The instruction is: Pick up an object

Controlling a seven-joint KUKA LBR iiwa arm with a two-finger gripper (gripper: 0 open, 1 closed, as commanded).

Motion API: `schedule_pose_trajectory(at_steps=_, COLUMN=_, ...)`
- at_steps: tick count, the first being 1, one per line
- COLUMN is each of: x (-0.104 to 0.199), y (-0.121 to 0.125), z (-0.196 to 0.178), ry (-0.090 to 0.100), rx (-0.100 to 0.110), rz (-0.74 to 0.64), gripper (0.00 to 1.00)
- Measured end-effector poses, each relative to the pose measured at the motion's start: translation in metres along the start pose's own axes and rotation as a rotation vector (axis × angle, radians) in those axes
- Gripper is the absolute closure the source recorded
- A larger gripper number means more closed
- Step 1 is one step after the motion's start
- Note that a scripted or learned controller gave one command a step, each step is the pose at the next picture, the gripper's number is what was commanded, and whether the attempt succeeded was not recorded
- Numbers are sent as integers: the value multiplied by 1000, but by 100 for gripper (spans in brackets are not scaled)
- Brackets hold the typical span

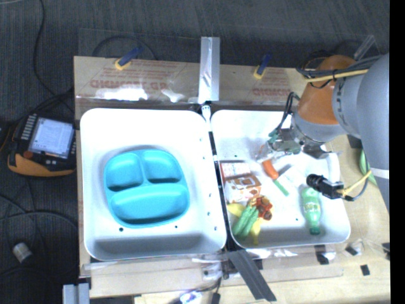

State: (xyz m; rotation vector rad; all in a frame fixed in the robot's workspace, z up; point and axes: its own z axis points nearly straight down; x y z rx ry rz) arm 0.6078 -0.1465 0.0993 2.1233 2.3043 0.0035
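1. The bench carries two shallow white bins side by side; the left bin (88, 170) holds a blue divided tray (147, 185) with three compartments, lying flat near the bin's middle.
2. The right bin (335, 230) holds a loose scatter of small things; a small brown and white printed carton (239, 177) lies near the bin's left wall, roughly flat.
3. Just below the carton sits a heap of toy food (251, 215): yellow, green and red pieces piled together and touching, near the bin's lower left corner.
4. A green plastic bottle (311, 209) lies on its side toward the bin's right wall, its neck pointing down the view; it is pale green with a lighter band.
5. A small orange piece (271, 168) like a carrot lies near the bin's middle, with a pale green stick (281, 187) just beside it.
6. The gripper (281, 141) hangs over the upper middle of the right bin, just above the orange piece; whether it is apart or together I cannot tell, since its tips are too small and cluttered to read.
7. A handheld pendant (44, 144) lies on the floor left of the bench.
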Motion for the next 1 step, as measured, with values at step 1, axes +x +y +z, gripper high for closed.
schedule_pose_trajectory(at_steps=1, x=60, y=5, z=-88, ry=0, rx=15, rz=410, gripper=100)
